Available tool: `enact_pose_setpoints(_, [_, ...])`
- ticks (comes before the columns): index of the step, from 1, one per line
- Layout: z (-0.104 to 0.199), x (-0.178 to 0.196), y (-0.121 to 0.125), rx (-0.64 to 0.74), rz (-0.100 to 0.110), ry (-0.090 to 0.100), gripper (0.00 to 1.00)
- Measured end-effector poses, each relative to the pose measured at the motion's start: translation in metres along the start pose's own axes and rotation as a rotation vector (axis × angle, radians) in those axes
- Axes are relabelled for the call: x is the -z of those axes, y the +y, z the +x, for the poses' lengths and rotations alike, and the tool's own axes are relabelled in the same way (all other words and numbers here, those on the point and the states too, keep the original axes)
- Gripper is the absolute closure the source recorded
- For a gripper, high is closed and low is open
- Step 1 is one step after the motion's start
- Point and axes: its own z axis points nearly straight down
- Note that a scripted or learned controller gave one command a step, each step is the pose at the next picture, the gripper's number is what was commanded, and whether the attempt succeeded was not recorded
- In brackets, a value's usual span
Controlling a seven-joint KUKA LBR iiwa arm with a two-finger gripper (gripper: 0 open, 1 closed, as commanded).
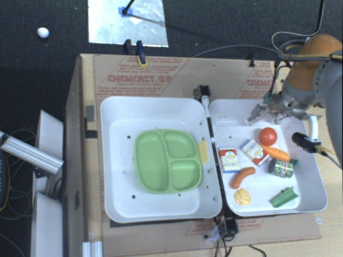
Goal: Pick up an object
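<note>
Nearest in the right bin [316, 197] lie a green block [283, 197], yellow toy [242, 197], sausage [243, 176] and can [281, 168]; farther, the tomato [267, 136]. Beyond, the gripper [266, 111] hovers open and empty, so the approach step; next it must descend onto one.

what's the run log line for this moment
phase: approach | tool: over right bin far end, holding nothing | nearest: tomato | carrot, can, sausage in bin | green tray in left bin
</note>
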Motion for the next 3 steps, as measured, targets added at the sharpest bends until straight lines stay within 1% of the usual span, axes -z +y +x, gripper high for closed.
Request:
enact_pose_setpoints(1, [-0.012,0.0,0.0,-0.001,-0.001,0.0,0.0])
enact_pose_setpoints(3, [0.008,0.0,0.0,0.003,0.0,0.0,0.0])
